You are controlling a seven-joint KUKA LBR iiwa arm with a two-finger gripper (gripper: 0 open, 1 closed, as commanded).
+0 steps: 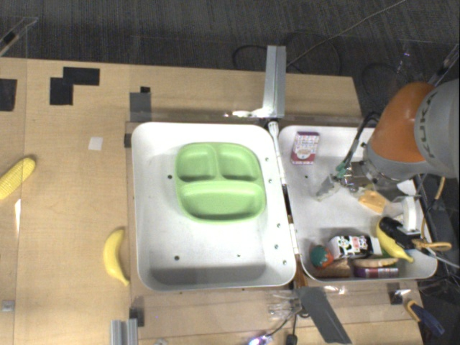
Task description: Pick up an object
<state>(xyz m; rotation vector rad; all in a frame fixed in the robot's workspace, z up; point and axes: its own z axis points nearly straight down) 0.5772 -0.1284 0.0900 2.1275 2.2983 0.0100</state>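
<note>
My gripper (332, 185) is low over the middle of the right bin (309, 214), hanging from the grey arm with the orange band (402, 128). No object shows in it. A tan wedge (372, 201) lies just to its right. A small pink packet (305, 148) sits at the bin's far left corner. Along the near wall lie a yellow banana (392, 239), a bottle with a black-and-white label (350, 246), a red-orange ball (318, 255) and a brown bar (374, 265).
The left bin (151, 214) holds a green divided plate (218, 180). On the bench to the left lie a yellow banana (115, 256) and a yellow corn cob (16, 178). A metal post (275, 77) stands behind the bins. Cables trail at the right.
</note>
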